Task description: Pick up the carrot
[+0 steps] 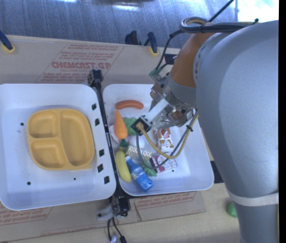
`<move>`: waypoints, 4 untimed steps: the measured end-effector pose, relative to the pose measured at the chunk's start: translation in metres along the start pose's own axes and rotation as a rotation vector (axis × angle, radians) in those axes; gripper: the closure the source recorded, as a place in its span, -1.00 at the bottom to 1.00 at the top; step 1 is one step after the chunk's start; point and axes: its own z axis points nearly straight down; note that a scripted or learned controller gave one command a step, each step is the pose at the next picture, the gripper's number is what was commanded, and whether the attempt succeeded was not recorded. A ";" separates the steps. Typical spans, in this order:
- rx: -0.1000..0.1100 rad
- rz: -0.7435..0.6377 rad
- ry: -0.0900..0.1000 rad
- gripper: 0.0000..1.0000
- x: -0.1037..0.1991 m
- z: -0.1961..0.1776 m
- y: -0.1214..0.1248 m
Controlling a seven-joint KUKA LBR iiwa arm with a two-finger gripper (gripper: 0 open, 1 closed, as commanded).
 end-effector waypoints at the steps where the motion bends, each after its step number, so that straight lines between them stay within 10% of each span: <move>1: 0.001 -0.001 -0.001 -1.00 0.000 0.000 0.000; 2: 0.002 0.234 -0.003 -1.00 0.012 0.030 -0.038; 3: 0.000 0.253 -0.001 -1.00 0.065 0.029 0.013; 4: 0.000 0.341 -0.002 -1.00 0.055 0.030 -0.029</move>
